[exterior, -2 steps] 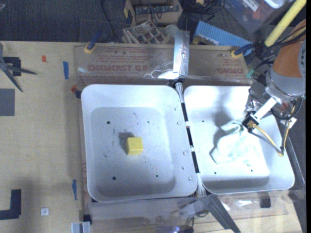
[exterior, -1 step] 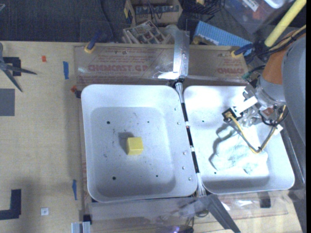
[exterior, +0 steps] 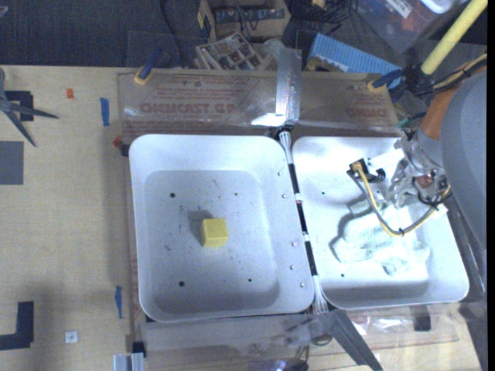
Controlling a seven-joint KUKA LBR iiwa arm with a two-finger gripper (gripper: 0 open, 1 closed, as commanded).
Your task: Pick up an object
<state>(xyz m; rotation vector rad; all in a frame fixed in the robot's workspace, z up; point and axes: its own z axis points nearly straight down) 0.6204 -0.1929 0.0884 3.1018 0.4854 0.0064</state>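
A small yellow cube [exterior: 215, 232] lies near the middle of the left bin [exterior: 155, 168], alone on its floor. In the right bin [exterior: 325, 168], several pale, see-through objects [exterior: 377, 244] lie bunched toward the front right, hard to tell apart from the white floor. My gripper [exterior: 400, 185] hangs over the right bin's right side, just behind that bunch, with a yellow cable [exterior: 377, 207] looping below it. The grey arm [exterior: 468, 130] comes in from the right edge. The gripper is far from the cube, a full bin's width to its right.
A ridge [exterior: 298, 215] where the two bins meet runs between them. Behind the bins lies a clear plastic sheet with red lettering [exterior: 209, 108], held by clamps. Wooden bench [exterior: 54, 207] extends to the left, with scissors [exterior: 19, 114] at its far left.
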